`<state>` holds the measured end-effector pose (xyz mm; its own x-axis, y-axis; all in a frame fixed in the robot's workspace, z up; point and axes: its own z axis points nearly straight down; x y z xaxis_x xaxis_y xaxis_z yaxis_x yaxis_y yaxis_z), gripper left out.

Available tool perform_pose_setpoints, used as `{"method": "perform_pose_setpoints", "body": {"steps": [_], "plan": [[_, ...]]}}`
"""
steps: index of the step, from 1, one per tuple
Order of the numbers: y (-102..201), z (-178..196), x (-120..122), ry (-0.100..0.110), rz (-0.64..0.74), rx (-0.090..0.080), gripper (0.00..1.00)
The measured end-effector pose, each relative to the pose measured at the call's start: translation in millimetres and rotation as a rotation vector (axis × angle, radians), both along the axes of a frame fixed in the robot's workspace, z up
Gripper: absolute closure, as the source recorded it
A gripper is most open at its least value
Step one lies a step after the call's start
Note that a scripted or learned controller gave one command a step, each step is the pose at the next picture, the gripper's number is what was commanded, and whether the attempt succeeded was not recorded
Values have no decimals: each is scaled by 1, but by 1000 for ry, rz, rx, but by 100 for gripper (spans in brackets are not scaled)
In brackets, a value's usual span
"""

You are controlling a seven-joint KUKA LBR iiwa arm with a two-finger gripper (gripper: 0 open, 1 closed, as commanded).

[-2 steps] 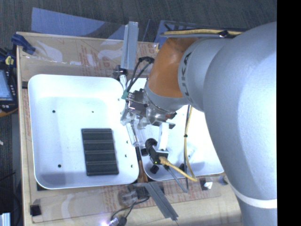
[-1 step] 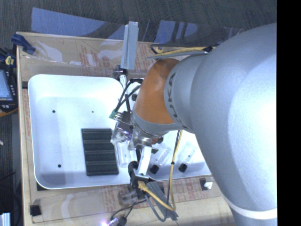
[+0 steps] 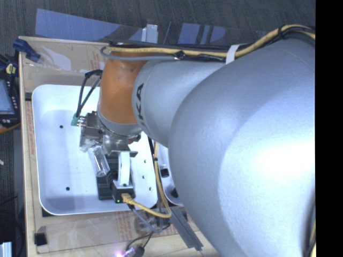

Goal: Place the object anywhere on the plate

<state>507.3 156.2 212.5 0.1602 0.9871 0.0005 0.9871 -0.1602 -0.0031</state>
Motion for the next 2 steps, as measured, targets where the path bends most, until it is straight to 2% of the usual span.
{"method": "perform_pose_setpoints", "body": {"steps": [1,2], "plan": [[-65,-22,-23,5,-287,-3,100],[42,-72,-34,6,-413,-4,100]]}}
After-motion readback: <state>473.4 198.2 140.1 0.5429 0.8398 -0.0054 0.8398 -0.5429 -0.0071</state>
